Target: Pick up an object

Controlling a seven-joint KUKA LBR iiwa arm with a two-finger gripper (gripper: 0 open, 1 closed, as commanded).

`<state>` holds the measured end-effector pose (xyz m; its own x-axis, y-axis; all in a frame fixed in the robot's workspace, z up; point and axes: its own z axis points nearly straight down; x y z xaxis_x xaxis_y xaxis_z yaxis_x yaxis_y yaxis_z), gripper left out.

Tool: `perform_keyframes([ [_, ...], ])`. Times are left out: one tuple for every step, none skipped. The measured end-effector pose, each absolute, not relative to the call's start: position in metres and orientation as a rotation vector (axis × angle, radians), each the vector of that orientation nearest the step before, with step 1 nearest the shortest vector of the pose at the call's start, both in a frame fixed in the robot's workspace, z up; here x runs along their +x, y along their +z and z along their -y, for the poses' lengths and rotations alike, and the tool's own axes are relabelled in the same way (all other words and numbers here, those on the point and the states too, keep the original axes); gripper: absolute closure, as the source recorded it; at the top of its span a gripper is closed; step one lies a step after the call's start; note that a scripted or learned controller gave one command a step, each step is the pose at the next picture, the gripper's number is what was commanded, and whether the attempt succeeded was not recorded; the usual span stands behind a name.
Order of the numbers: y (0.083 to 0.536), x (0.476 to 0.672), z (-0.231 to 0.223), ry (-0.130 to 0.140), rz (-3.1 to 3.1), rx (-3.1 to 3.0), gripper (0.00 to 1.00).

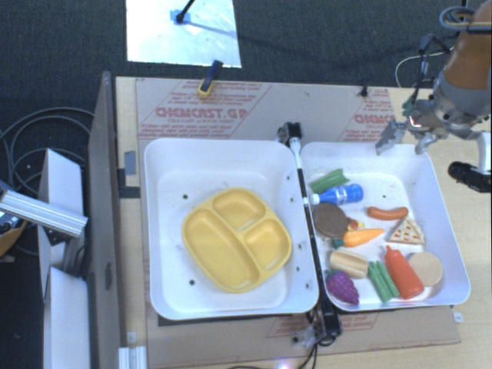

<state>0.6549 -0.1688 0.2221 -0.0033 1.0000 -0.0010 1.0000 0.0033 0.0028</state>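
Two white bins sit side by side on the surface (231,102). At 3 o'clock, the right bin (446,229) is crowded with toy food: a blue bottle (342,195), a sausage (387,213), a carrot (361,237), purple grapes (344,287). At 9 o'clock, the left bin (169,175) carries a yellow divided plate (235,239). Over the right bin's 1 o'clock corner hangs the claw (403,137), fingers spread apart and gripping nothing
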Motion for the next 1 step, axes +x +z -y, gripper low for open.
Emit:
perform_keyframes([
  [0.1427,0.6187,0.1147,-0.002,-2.233,2.218,0.0],
])
